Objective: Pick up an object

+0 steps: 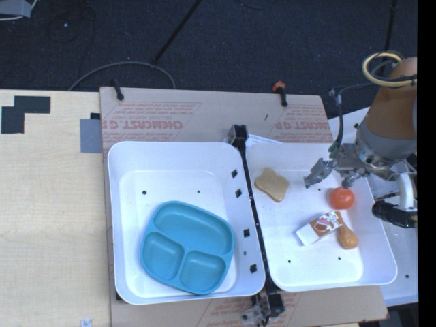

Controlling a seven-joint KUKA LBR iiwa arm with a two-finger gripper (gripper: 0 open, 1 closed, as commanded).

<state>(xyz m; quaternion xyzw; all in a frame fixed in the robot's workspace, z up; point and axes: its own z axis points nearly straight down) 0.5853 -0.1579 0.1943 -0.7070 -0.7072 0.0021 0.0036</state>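
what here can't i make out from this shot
- Claw, camera view: small and dim against the right bin; open or shut cannot be told.
- Printed packet, camera view: label too small to read.
- Arm, camera view: its upper part is cut off by the right side.
- Blue tray, camera view: covers the left bin floor beneath it.
- Tan piece beside the packet: too small to identify.

The pincer [334, 172] hangs low, fingers spread, empty (arm entering from right).
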